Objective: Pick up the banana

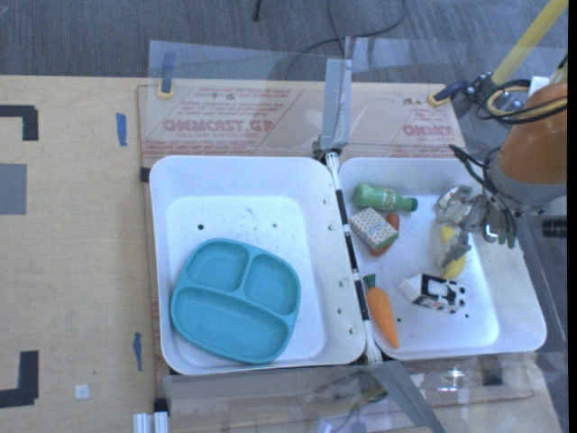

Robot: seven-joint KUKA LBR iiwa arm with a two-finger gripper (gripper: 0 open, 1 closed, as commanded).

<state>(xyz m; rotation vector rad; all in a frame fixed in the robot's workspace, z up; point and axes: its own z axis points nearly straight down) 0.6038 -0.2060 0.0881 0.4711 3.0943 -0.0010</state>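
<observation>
While my claw (464, 233) hangs at the right of the frame over the right bin (514, 318), the banana (453, 258) lies just beneath its tips, yellow showing on both sides. I cannot tell whether it is spread or pinching. I should straddle the fruit crosswise, clear of the cow toy (437, 293), then lift straight.

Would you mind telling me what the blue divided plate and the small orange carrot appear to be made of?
The blue divided plate looks like moulded plastic with a smooth matte finish: uniform colour, rounded compartment ridges. The small orange carrot seems a plastic toy, judging by its even colour and slight sheen, though rubber can't be ruled out.
</observation>
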